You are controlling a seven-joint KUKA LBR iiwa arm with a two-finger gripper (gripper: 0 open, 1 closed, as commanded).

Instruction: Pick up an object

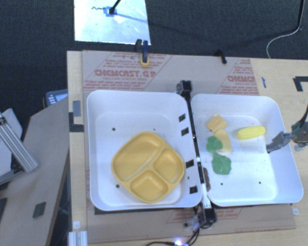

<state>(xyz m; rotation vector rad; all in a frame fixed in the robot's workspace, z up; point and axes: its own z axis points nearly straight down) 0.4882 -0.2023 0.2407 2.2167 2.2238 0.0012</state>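
Objects to pick sit in the right bin (pixel 285 137): a yellow oblong piece (pixel 251 132) near the right wall, a yellow-orange chunk (pixel 216 123) at upper left, a pale yellow piece (pixel 224 141) just below it, touching a green piece (pixel 213 144), and a second green lump (pixel 221 164) lower down, apart from the rest. Claw (pixel 275 143) reaches in over the right rim of that bin, grey tip just below and right of the yellow oblong piece, not touching it. Can't tell how far the claw is open; nothing seen in it. Left bin (pixel 100 117) holds a yellow divided plate (pixel 148 166) with three compartments, tilted toward lower right. Both bins sit side by side on the surface (pixel 123 73), a black divider strip (pixel 192 137) between them.
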